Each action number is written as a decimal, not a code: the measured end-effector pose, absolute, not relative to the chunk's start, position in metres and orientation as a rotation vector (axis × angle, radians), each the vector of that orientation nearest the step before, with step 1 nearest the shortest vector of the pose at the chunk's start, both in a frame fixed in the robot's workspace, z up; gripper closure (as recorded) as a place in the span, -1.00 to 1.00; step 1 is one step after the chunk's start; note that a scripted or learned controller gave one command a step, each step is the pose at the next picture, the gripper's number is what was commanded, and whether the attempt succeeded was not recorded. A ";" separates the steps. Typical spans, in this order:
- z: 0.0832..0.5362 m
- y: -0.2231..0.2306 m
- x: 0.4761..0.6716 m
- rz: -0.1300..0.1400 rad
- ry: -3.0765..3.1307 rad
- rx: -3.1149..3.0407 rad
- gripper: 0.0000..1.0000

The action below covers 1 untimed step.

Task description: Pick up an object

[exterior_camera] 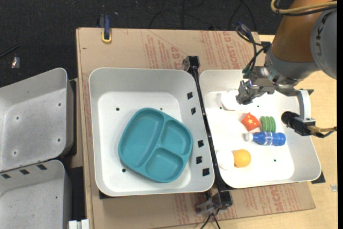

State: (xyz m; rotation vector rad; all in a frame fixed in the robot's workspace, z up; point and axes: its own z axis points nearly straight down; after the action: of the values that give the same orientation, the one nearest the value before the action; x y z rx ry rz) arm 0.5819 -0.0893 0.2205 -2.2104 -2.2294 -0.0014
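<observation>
Teal tray (155, 145) 1 | right bin (305, 169) items 4 | hand (247, 91) grip: cannot tell

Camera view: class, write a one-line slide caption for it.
Robot hand poised over right bin holding orange ball, blue bottle and small toys; teal divided tray in left bin.

Teal tray (155, 145), blue bottle (269, 139) (white cap), orange ball (242, 157), green toy (268, 123)

My bench is a brown cardboard-faced board (161, 45) printed with red lettering. Directly on it sit two shallow white plastic bins side by side: the left bin (102, 88) and the right bin (305, 166), their rims touching.
</observation>
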 end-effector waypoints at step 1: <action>0.214 -0.042 0.585 -0.001 -2.229 -2.212 1.00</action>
State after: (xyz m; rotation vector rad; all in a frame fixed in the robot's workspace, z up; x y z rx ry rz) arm 0.5849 -0.0416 0.2139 -2.2120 -2.2286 -0.0006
